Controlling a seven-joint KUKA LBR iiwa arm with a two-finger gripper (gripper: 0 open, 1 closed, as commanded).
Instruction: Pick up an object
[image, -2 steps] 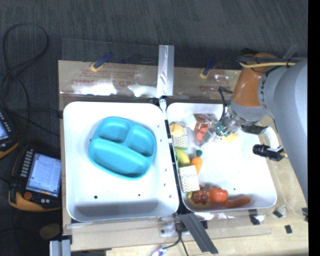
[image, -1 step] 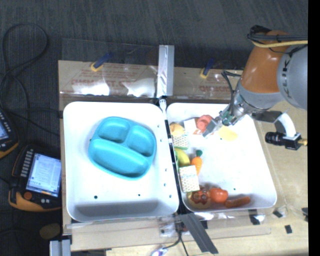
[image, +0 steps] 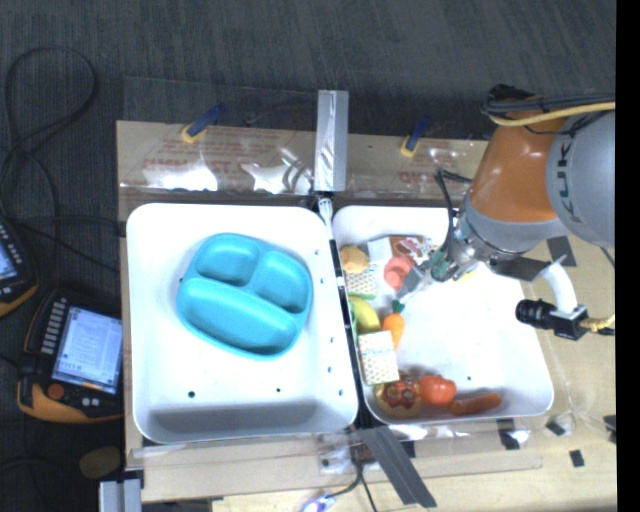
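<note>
The right bin holds several toy food pieces along its left and front sides. Among them are a tan bun, a pink piece, a yellow and green piece, a small orange carrot and a white cracker. A red tomato and a red sausage-like piece lie at the front wall. My gripper reaches in from the right and is low over the back-left cluster, right beside the pink piece and just above the carrot. I see nothing clearly held in it.
The left bin holds a blue divided plate. A metal divider post stands between the bins at the back. A black fitting on the arm overhangs the right bin's right side.
</note>
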